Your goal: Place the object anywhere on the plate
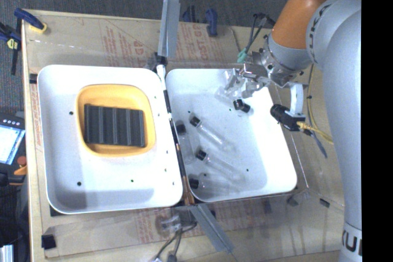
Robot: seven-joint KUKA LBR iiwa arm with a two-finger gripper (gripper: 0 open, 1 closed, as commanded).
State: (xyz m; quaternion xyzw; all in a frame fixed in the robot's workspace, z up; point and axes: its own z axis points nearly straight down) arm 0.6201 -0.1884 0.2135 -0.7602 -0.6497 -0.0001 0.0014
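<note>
A yellow plate (pixel 88 97) sits in the left bin (pixel 58 150) with a black ridged slab (pixel 115 126) lying on it. Several clear tubes with black caps lie in the right bin (pixel 273 162); one (pixel 209 131) is near the middle and another (pixel 215 161) lies nearer the front. My gripper (pixel 238 84) hovers over the right bin's far side. Just below it is a small black-capped piece (pixel 241 105); I cannot tell whether the gripper touches it.
A divider rim (pixel 173 132) separates the two bins. More capped tubes lie by the right bin's left wall (pixel 180 128) and front edge (pixel 195 182). Clamps (pixel 211 21) and a metal bar (pixel 168 24) stand behind the bins.
</note>
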